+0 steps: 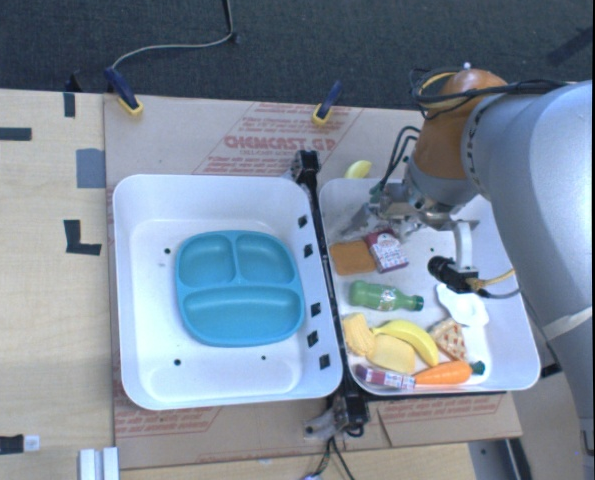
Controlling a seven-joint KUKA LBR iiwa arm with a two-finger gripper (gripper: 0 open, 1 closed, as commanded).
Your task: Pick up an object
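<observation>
My gripper point(379, 216) hangs low over the far part of the right bin point(522, 353), below the orange wrist band point(445, 148). Just in front of it lie a small maroon and white box point(386, 252) and a flat brown slab point(349, 258). Nearer the front are a green bottle point(382, 296) on its side, a banana point(414, 337), yellow pieces point(370, 342), a carrot point(442, 373) and a waffle-like wedge point(449, 340). I see nothing lifted off the bin floor.
The left bin point(137, 268) holds a blue divided plate point(240, 286). A black divider point(314, 258) runs between the bins. A yellow object point(357, 170) rests at the right bin's far rim. The grey arm point(537, 188) covers the bin's right side.
</observation>
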